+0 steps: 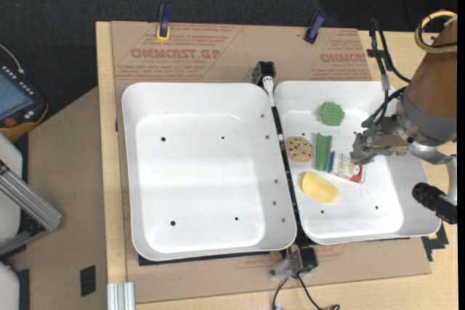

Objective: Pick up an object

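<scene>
The right bin holds several small objects. A green knobbly round piece lies toward the back. A brown speckled cookie sits near the divider, with a green block beside it. A yellow oval piece lies in front of them. A white packet with blue and red print lies to the right of the green block. My gripper hangs low over the right end of that packet, close to or touching it. I see nothing lifted off the bin floor.
The left bin stands beside the right one, with a black divider strip between them. Both rest on a cardboard sheet held by a yellow-blue clamp and a blue clamp. Cables run down to the wrist.
</scene>
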### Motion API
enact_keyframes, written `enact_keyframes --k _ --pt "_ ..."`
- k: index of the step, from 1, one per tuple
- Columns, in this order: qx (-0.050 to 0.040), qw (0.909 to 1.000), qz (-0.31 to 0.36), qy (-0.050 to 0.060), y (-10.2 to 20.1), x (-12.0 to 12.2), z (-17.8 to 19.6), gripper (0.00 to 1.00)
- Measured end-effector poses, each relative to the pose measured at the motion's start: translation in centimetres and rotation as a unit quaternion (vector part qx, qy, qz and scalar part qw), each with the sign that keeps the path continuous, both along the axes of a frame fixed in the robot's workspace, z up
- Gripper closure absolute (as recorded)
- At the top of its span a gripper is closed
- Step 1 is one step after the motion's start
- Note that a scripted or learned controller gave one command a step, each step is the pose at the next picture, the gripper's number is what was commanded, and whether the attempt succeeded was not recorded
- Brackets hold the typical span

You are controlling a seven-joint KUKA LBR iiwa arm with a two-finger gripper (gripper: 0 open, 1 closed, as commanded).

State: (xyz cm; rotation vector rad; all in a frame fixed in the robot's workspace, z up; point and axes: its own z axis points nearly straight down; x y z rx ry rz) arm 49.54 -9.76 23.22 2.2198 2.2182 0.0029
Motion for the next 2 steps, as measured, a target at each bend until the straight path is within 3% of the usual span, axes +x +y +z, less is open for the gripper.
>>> enact_keyframes --k 1,2 --pt "0.0022 1.0 0.006 -0.004 8.6 -0.1 9.2 1.0" --pt "0.002 1.0 0.005 -0.002 14.5 -1.6 14.3 1.0"
